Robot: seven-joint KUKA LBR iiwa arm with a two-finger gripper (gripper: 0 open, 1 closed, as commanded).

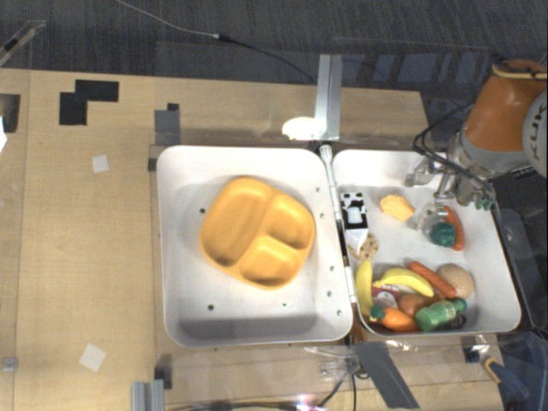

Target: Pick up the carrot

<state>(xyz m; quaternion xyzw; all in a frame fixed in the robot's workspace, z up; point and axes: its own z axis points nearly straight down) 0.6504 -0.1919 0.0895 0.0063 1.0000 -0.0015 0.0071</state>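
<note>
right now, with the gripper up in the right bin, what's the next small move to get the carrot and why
Probably lower the gripper straight onto the carrot. It hangs at the upper right of the right bin, directly over that orange carrot with its green top, which lies apart from the pile of toy food at the bin's near end. The view does not show the carrot between its fingers, so it does not count as held.

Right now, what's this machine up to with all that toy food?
The robot arm reaches into the right bin from the right. Its gripper sits low over a carrot with a green top near the far right wall. More toy food is heaped at the near end. The left bin holds a yellow divided plate.
</note>
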